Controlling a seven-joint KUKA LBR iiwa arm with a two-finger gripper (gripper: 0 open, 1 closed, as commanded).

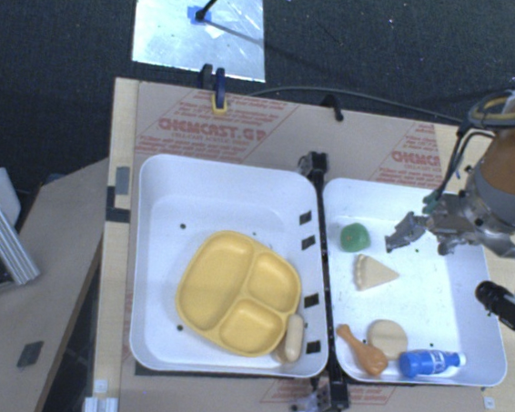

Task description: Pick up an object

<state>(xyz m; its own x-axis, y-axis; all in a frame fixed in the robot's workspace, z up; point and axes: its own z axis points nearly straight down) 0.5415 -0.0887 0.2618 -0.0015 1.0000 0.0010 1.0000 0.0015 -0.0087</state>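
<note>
Hovering over the upper part of the right bin (495,299), the hand (404,236) points toward the left of the frame, its dark fingers low above the white floor; whether they are parted or closed I cannot tell, and nothing is visible between them. The grey arm (508,172) with its orange band reaches in from the right edge.

Nearest the hand is the green ball (356,237), just beside the fingertips to their left and a little lower in the frame. That looks the likeliest thing to pick up, calling for only a short move leftward and down. Below it, still near, lies the pale wedge (375,274), its point aimed right, so its long axis runs roughly left to right. Farther toward the bottom of the frame sit a round tan disc (387,337), an orange drumstick-shaped toy (362,350) lying on a diagonal, and a blue bottle (429,362) on its side, long axis nearly left to right, white cap end to the right.

In the left bin (158,236), well apart from the hand, a yellow tray (239,292) with 3 compartments rests with a cream roll-shaped piece (293,339) touching its lower right edge.

On the brown sheet (248,122) covering the counter behind the bins, red lettering reads "CHEMCAST GP", printed upside down to this view; more of the same print at upper right is too partial to read.
</note>
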